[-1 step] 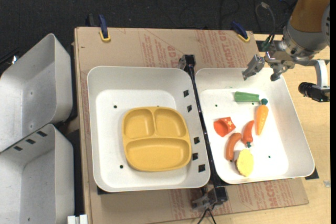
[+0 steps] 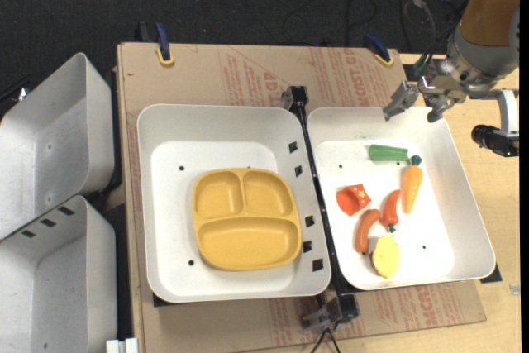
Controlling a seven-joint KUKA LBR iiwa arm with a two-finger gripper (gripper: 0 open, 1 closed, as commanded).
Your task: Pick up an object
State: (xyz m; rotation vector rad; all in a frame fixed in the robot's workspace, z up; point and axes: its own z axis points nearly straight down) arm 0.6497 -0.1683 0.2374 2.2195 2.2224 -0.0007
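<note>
Nothing has been lifted yet, by the look of it: the jaws of the gripper (image 2: 416,104) stand spread apart with nothing between them, hovering over the far rim of the right bin (image 2: 467,178) at the upper right of the frame. The candidates all lie in that bin: a green piece (image 2: 388,152) nearest the gripper, a toy carrot (image 2: 411,185) just below it, a red pepper piece (image 2: 354,198), two sausages (image 2: 368,229) and a yellow lemon-like piece (image 2: 385,257) toward the lower edge. The left bin (image 2: 165,178) holds a yellow divided plate (image 2: 246,219). Descent, closing and lifting all remain.
</note>
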